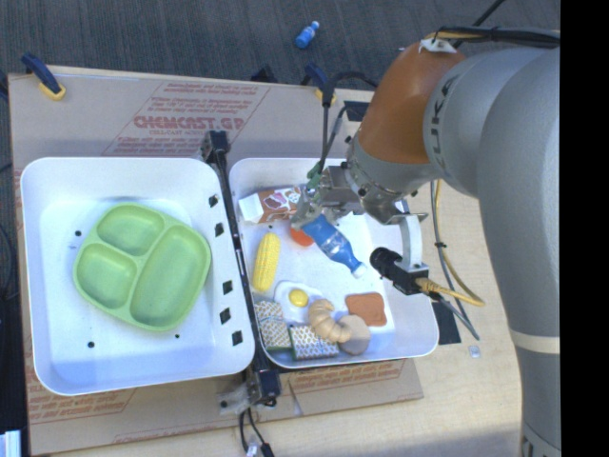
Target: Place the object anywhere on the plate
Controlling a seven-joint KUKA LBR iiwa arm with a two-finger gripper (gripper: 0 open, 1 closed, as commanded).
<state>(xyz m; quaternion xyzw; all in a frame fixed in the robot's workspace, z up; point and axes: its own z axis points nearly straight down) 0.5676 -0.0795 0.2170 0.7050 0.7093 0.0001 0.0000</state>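
A blue plastic bottle (335, 244) is lying tilted in the right bin, its upper end sitting right at the fingertips. The green three-compartment plate (143, 266) is resting flat, well apart from the fingers.

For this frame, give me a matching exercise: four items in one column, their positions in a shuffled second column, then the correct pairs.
Items:
1. green divided plate
2. corn cob
3. blue bottle
4. fried egg

Positions:
A. right bin, lying just below the gripper
B. right bin, next to the bin's left wall
C. left bin
D. right bin, just below the corn cob, beside a croissant

Pairs: 1-C, 2-B, 3-A, 4-D
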